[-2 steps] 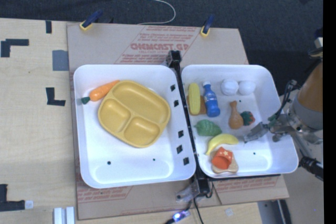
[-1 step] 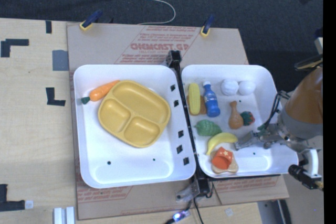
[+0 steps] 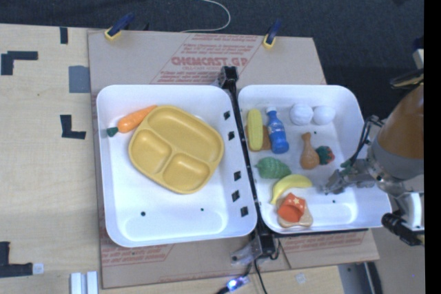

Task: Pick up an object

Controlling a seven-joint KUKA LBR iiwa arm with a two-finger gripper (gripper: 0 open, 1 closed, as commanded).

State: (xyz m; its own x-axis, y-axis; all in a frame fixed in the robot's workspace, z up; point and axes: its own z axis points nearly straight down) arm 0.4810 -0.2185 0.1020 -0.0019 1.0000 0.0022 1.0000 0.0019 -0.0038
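Lying beside the jaws (image 3: 335,184) — whose spread I cannot tell — the banana (image 3: 291,184) runs left-right, curving upward.

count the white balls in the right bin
2, side by side near the right bin's far wall: one white ball beside the blue bottle, the other white ball just right of it.

In the right bin (image 3: 344,103) lay a corn cob (image 3: 255,129), blue bottle (image 3: 277,132), two white balls (image 3: 301,113), a drumstick (image 3: 309,151) and a strawberry (image 3: 325,154). A green leaf (image 3: 273,166), banana (image 3: 292,184) and red-topped toast (image 3: 294,211) lay nearer the front.
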